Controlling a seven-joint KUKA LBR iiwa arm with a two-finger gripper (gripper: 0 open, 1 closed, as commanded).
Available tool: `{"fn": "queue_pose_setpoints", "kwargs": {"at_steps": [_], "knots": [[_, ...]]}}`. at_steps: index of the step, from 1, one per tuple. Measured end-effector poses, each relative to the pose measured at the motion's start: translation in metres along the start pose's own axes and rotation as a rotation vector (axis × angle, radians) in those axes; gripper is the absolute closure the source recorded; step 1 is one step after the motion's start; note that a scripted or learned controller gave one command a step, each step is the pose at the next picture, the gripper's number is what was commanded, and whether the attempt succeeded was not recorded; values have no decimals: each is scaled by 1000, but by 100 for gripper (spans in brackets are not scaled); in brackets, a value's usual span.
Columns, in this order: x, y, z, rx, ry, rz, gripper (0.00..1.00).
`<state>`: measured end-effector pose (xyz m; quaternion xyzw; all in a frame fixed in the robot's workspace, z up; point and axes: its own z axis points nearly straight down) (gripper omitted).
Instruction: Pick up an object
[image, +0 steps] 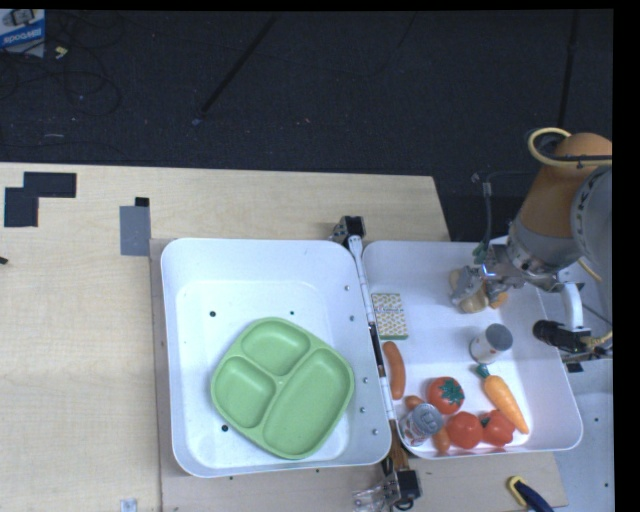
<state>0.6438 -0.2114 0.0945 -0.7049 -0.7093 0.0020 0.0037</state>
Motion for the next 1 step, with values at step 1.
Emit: {"fn": "queue_pose_setpoints", "kwargs": {"at_steps": [1], "knots": [[46,-39,-130,-5,-2,5,100]]}}
